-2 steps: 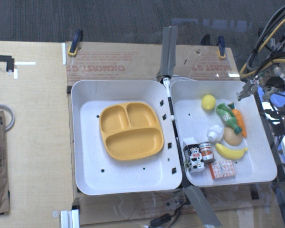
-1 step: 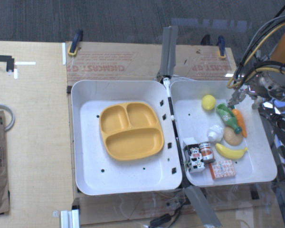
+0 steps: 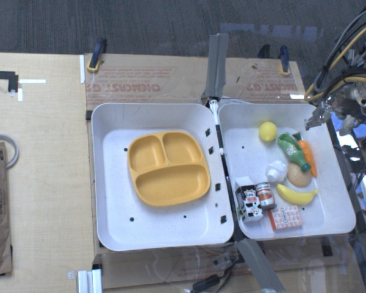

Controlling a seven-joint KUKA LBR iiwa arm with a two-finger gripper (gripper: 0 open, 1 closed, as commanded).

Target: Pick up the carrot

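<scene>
The carrot [image 3: 308, 157] is a small orange piece with a green top. It lies in the right bin [image 3: 329, 224] near the right wall, touching the right side of a green bottle [image 3: 294, 151]. My gripper [image 3: 318, 114] hangs off the arm at the bin's far right corner, up and to the right of the carrot and apart from it. Cables and grey arm parts crowd around it. Nothing is seen held.
The right bin also holds a lemon [image 3: 268, 131], a banana [image 3: 296, 194], a brown potato [image 3: 299, 176], a white lump [image 3: 276, 173], a small can [image 3: 265, 196], a black-and-white carton [image 3: 249, 204] and a red box [image 3: 286, 218]. A yellow divided plate [image 3: 169, 168] lies in the left bin [image 3: 110, 224].
</scene>
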